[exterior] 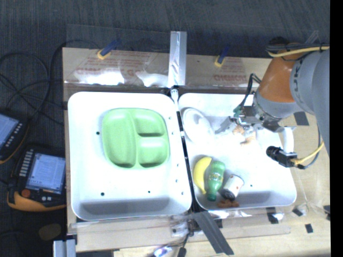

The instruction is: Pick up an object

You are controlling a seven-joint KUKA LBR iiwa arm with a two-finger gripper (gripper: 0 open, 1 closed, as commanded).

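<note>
The grey arm with the orange band reaches in from the right, and its hand (pixel 239 123) hangs over the far part of the right shallow white bin (pixel 278 189). Whether the hand is apart or together cannot be told, and nothing shows in its grasp. In that bin a white round bowl (pixel 194 121) lies at the far left, and along the near side sit a yellow banana (pixel 200 171), a green plastic bottle (pixel 215 180) and a small white cup (pixel 233 184), close together. The left white bin (pixel 86 197) on the counter holds a green divided plate (pixel 135 137).
</note>
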